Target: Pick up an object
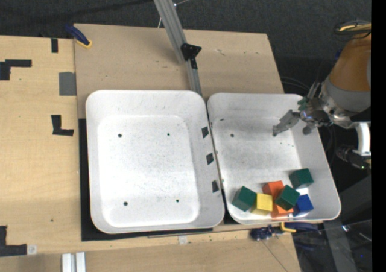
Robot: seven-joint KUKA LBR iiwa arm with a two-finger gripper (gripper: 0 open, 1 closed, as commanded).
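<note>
Several coloured blocks lie bunched in the near right corner of the right bin point(241, 114): a green block point(244, 197), a yellow one point(263, 203), an orange one point(274, 188), two more green ones point(289, 196) point(301, 177) and a blue one point(304, 204). My gripper point(295, 127) hangs over the far right part of that bin, well behind the blocks and apart from them. It is open, and nothing sits between its fingers. The orange-banded wrist point(351, 72) rises behind it at the right edge.
The left bin point(96, 144) sits beside the right one on the wooden bench. A slanted metal pole point(172, 17) with a black clamp runs down to the gap between the bins. A blue and yellow clip point(79, 35) lies at the back left.
</note>
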